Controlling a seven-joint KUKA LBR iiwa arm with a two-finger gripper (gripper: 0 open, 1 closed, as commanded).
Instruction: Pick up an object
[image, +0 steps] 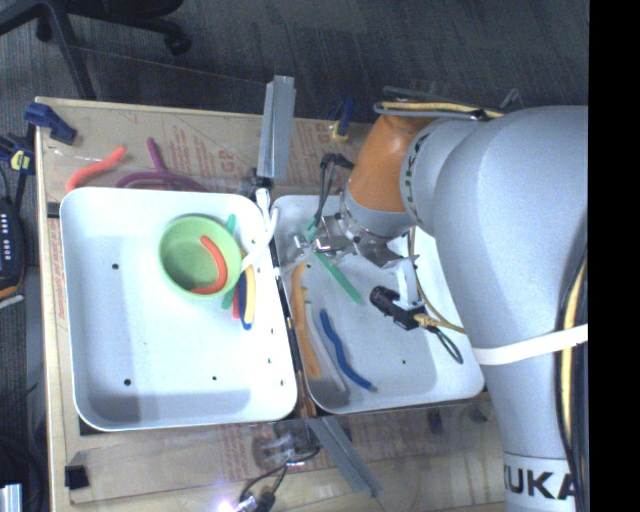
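My gripper (318, 240) is low over the far left corner of the right bin (440, 375), under the orange-banded wrist (380, 175). A thin green stick (340, 277) runs from right beneath the gripper down to the right across the bin floor. I cannot make out whether the gripper touches the stick. A curved blue strip (343, 352) lies nearer the front of this bin. An orange-brown strip (307, 335) lies along its left wall.
The left bin (150, 350) holds a green bowl (190, 255) with a red curved piece (213, 262) in it, and yellow, blue and red strips (245, 295) by its right wall. A black plug on a cable (393, 305) hangs over the right bin. Loose red and purple pieces (150, 175) lie behind the left bin.
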